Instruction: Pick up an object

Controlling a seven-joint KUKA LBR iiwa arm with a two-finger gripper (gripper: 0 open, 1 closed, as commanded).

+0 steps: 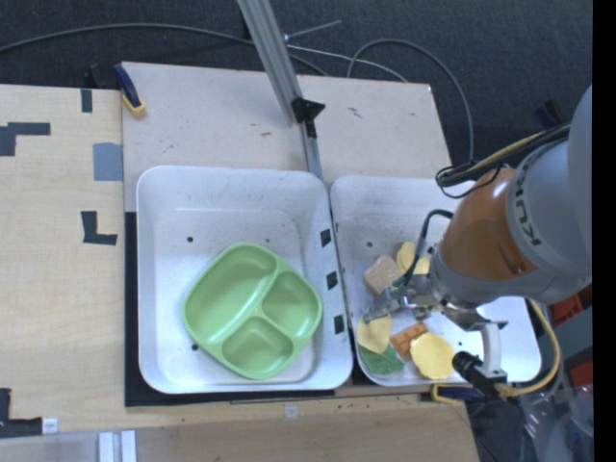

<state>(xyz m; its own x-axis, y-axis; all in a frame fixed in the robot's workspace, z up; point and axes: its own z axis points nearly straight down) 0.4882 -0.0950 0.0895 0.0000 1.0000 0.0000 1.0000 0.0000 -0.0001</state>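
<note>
From the overhead camera view, I see my claw [393, 303] low in the right shallow white bin [385, 200], among small toy food pieces near its front edge: a tan block [381, 273], yellow rounded pieces [432, 354] and an orange chunk [408, 336]. I cannot tell how its grasp stands. The green divided plastic plate [252, 308] lies in the left shallow white bin [231, 186]. I judge this the grasp attempt; next comes a careful lift.

The grey arm [563, 210] enters from the right and bends down toward the claw [393, 303], its orange band [481, 234] sitting just above the wrist, up and to the right of the claw. The wrist points down and leftward. The claw hangs low at the arm's left end; its metal tips look small and blurred, their spacing unclear.
</note>
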